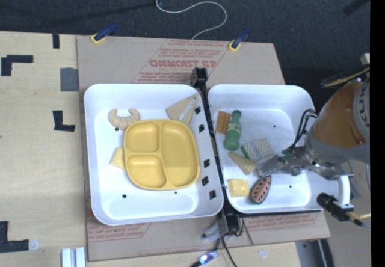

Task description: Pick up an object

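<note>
My gripper (269,166) is low inside the right bin (264,90), reaching in from the right under the grey and orange arm (337,121). Its tip sits just below a grey checked item (260,148) and right of a pale yellow cone (243,162). A red-brown oval piece with dark seeds (260,190) lies just below the gripper. Nothing shows as lifted. A green bottle (233,131), an orange block (223,121) and a yellow block (238,187) lie along the bin's left side.
The left bin (138,213) holds a yellow divided plate (161,154), a tan croissant (123,117), a tan wedge (183,109) and a small yellow wedge (117,157). A black divider (207,139) runs between the bins. A white cable (192,10) loops behind them.
</note>
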Robot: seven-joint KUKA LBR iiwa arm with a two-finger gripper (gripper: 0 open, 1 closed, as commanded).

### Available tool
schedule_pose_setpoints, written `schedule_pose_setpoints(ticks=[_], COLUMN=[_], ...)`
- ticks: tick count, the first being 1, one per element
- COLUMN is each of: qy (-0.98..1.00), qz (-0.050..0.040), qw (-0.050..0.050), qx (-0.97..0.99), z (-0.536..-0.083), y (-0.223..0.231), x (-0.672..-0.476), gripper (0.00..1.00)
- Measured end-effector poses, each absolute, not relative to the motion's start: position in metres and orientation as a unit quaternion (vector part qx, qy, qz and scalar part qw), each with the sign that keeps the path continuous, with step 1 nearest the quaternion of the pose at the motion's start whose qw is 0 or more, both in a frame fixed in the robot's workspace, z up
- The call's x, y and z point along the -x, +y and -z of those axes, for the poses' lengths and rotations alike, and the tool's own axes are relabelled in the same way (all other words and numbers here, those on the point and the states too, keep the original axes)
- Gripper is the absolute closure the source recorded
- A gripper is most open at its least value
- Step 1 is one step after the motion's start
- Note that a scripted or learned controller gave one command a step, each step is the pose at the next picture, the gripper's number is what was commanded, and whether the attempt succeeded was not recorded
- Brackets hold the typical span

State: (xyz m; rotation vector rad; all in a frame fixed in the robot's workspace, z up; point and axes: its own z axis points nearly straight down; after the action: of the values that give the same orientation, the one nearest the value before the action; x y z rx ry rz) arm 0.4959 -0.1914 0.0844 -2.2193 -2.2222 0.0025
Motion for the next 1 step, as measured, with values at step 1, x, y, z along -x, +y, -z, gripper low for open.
schedule_pose_setpoints(ticks=[1], qy=[-0.707], qz=[-0.0006], qw=[-0.001], qx=[0.707], z=[-0.0952], y=[-0.1917], x=[-0.4964], gripper=[1.0])
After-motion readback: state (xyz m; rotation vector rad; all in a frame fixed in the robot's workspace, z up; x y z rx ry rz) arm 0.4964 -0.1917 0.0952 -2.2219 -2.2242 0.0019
